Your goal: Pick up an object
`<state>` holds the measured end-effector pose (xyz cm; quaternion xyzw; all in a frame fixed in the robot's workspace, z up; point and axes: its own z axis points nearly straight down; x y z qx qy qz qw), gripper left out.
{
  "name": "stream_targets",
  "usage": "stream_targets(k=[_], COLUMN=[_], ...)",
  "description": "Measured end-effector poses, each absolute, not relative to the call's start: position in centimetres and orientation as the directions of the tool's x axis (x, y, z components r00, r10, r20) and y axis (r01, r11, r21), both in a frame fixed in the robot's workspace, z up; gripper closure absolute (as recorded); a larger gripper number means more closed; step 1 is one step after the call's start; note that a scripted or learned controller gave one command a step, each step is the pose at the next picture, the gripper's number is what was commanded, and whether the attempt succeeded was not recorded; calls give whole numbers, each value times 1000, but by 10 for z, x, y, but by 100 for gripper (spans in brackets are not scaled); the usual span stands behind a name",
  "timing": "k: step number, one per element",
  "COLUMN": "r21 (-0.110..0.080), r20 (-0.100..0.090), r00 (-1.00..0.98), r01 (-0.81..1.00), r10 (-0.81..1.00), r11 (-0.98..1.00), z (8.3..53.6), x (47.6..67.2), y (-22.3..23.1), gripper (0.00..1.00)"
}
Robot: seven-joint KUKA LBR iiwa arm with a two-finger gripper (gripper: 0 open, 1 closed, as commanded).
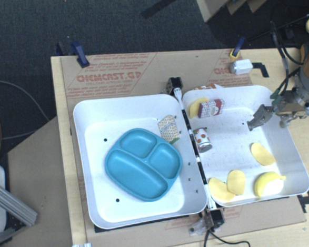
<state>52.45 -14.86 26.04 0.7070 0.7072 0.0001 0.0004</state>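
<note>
My gripper (258, 118) hangs over the upper right part of the right bin (297, 160), with nothing seen in it. Below it lies a flat yellow piece (261, 153). A yellow lemon-like object (268, 183) rests in the bin's front right corner. Two more yellow pieces (236, 181) lie along the front wall. A small red and white can (202, 139) lies at the bin's left wall. Near the back wall, a red and white packet (211, 108) sits beside a yellow item (196, 108). The left bin (86, 125) holds a blue divided plate (141, 163) and a small patterned packet (168, 128).
The two bins stand side by side on a cardboard sheet (114, 75), joined by a dark divider strip (193, 144). Blue clamps (79, 53) and a white block (242, 65) sit at the sheet's back edge. The arm's cables (284, 48) hang at the right.
</note>
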Motion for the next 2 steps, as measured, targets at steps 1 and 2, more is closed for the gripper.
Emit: stream_targets(k=[1, 2], r21=[-1, -2], r20=[0, 1], r00=[1, 1], r01=[1000, 1000], r10=[1000, 1000], r11=[-1, -1], z=[196, 119], x=[479, 479], y=[-167, -186], gripper=[0, 0])
